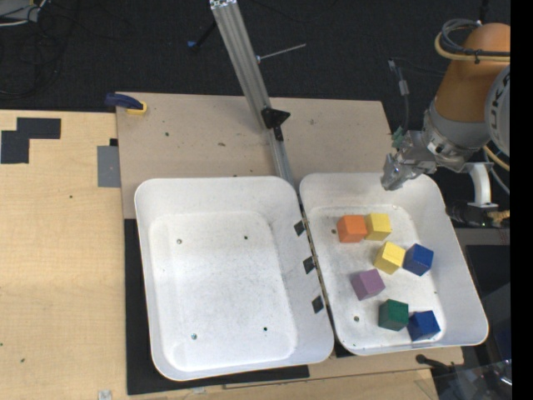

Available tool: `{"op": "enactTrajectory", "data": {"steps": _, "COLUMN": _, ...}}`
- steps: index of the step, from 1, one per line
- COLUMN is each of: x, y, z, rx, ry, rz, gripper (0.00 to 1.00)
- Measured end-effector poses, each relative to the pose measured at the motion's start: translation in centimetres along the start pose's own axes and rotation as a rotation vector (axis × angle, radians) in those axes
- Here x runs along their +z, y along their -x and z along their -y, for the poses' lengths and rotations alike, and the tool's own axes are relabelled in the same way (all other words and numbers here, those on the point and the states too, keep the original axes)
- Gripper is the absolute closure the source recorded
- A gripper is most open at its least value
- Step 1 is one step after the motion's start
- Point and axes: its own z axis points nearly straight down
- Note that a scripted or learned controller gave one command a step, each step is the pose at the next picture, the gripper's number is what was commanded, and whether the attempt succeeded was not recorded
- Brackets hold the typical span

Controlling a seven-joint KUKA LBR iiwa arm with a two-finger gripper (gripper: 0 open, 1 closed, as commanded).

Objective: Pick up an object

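A light wooden bench (58,248) carries two shallow white bins side by side, with a slanted aluminium bar (246,65) rising behind them against a dark floor. The left bin (218,277) sits beside the right bin (450,223), which holds seven cubes. An orange cube (352,228) touches a yellow cube (380,225) near the bin's middle. Below them a second yellow cube (389,257) touches a blue cube (418,258), with a purple cube (366,284) just beside. Nearer the front rim, a green cube (393,315) sits against another blue cube (424,324). The grey arm (470,98), orange-banded above the wrist, reaches in from the right. Its end effector (395,176) hangs over the right bin's far rim, well apart from the cubes, grasping nothing; whether it is released or clenched cannot be told.
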Motion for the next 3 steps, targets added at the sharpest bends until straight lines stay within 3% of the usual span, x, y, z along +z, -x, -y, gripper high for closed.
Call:
{"op": "enactTrajectory", "data": {"steps": 1, "x": -2.9, "y": 0.1, "z": 0.0, "rx": 0.000, "ry": -0.002, "rz": 0.000, "gripper": 1.00}}
{"op": "enactTrajectory", "data": {"steps": 3, "x": -1.9, "y": -10.8, "z": 2.2, "rx": 0.001, "ry": -0.009, "rz": -0.003, "gripper": 1.00}}
